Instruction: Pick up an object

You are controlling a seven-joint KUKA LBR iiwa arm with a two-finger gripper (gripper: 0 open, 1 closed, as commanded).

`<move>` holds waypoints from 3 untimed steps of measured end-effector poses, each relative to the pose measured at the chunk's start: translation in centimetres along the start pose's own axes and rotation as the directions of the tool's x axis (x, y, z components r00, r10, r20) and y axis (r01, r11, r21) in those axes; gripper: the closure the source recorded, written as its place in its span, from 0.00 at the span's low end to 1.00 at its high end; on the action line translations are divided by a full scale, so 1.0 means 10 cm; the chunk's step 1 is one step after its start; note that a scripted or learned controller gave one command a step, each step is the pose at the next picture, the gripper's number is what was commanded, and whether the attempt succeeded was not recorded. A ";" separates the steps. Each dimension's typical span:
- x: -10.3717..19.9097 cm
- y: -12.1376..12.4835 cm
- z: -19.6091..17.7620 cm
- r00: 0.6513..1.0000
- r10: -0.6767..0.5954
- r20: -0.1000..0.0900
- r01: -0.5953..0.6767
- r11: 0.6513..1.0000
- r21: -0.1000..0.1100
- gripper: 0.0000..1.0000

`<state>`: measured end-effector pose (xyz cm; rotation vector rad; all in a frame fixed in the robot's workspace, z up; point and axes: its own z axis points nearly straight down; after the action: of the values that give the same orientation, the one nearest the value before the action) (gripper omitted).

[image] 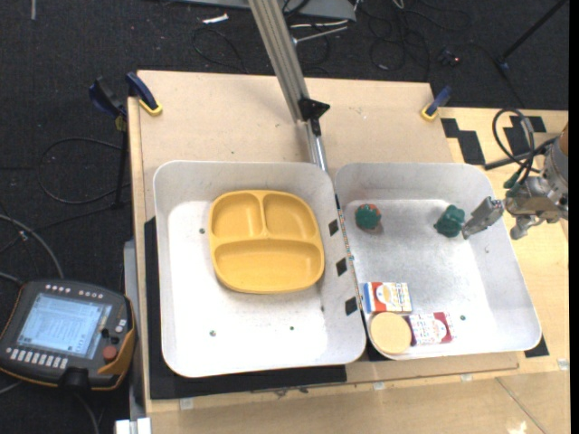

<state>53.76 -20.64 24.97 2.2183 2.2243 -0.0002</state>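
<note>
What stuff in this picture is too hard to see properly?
- Gripper, camera view: at the right bin's edge; too small to tell if its fingers are open.
- Arm: cut off by the picture's right edge.
- Two small green things: too small and blurry to name.
- Small cartons: print too tiny to read.
- Round tan lid: hides what is underneath.

I see a yellow divided plate [267, 240] in the white left bin [181, 333]. In the white right bin [507, 315]: two green objects [368, 217] [450, 221], a red-and-white carton [430, 329], an orange-and-white box [386, 296]. The worktop [226, 120] is tan.
</note>
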 end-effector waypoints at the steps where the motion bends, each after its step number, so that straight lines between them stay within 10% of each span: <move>1: 0.00 0.00 0.00 1.000 0.001 0.000 -0.001 1.000 0.000 0.00; 3: 0.16 -0.12 1.16 1.000 0.002 -0.003 -0.002 1.000 0.006 0.00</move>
<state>52.52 -19.06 13.38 2.2253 2.2264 -0.0044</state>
